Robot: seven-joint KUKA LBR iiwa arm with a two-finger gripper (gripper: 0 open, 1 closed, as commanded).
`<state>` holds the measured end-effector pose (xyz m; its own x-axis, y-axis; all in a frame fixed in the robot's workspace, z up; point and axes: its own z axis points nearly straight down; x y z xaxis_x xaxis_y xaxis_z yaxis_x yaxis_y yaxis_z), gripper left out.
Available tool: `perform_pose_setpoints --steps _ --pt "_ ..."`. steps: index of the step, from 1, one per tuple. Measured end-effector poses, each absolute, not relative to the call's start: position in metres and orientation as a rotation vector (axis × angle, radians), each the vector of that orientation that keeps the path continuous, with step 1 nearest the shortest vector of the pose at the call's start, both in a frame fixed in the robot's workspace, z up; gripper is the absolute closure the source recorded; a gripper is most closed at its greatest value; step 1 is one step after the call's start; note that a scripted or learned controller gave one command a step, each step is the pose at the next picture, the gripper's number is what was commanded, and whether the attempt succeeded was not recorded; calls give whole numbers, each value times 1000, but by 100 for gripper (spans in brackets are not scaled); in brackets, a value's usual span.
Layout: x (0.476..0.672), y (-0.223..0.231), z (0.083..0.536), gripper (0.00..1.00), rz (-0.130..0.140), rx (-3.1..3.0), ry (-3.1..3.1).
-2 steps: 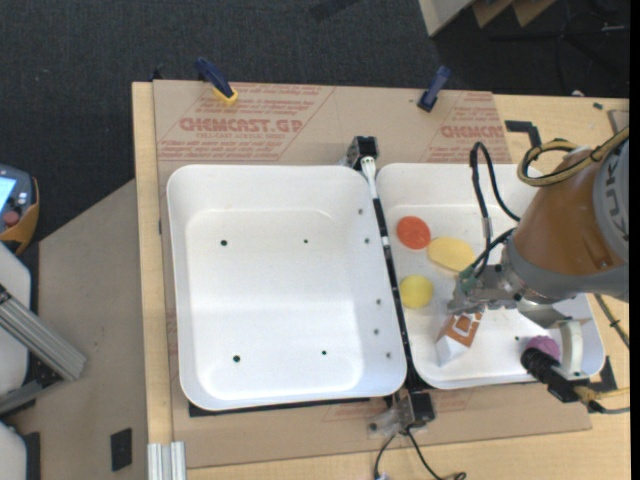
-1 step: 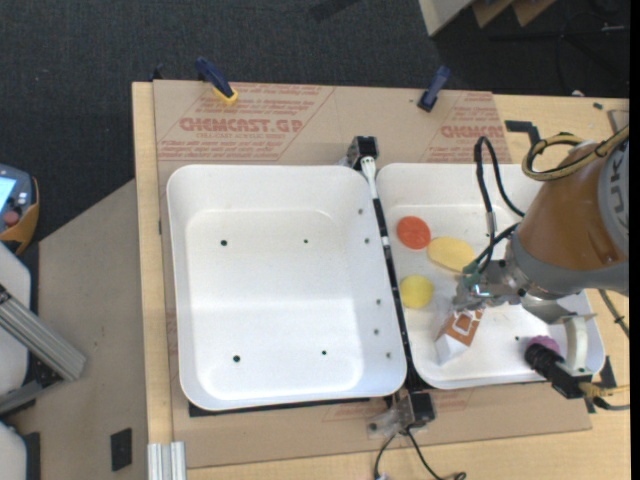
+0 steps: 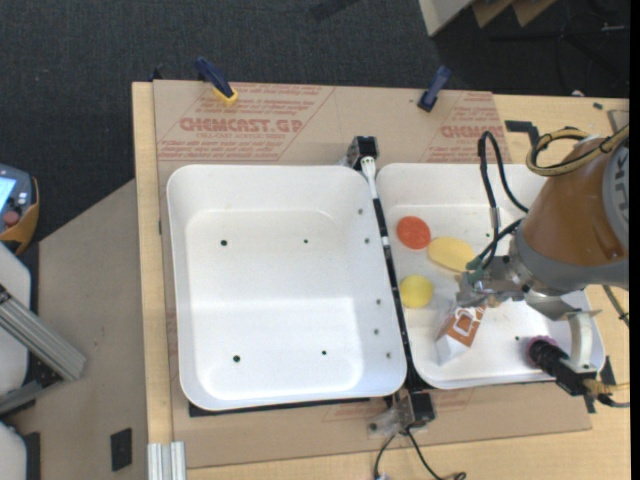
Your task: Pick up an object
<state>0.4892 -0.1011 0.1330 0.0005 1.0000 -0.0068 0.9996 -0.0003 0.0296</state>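
In the right bin (image 3: 440,184) lie an orange-red round piece (image 3: 414,232), a yellow oblong piece (image 3: 449,254), a small yellow ball (image 3: 416,290) and a white tube with an orange label (image 3: 458,333). My gripper (image 3: 477,290) hangs low over the bin's middle. It is just right of the yellow ball, below the oblong piece and right at the upper end of the tube. The arm's grey and orange wrist (image 3: 570,228) covers the bin's right part.
The left bin (image 3: 200,198) sits beside the right one, with a black divider rail (image 3: 385,258) between them. Both rest on a cardboard-covered bench (image 3: 260,118) with clamps at its far edge. Cables loop above the arm.
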Motion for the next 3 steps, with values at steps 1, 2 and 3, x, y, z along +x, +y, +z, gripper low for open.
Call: perform_pose_setpoints --steps 1,2,3 --pt "489 -101 143 100 26 2202 2202" --pt "489 -101 142 0 25 2204 2202" --pt "478 -96 83 0 -3 2224 2220"
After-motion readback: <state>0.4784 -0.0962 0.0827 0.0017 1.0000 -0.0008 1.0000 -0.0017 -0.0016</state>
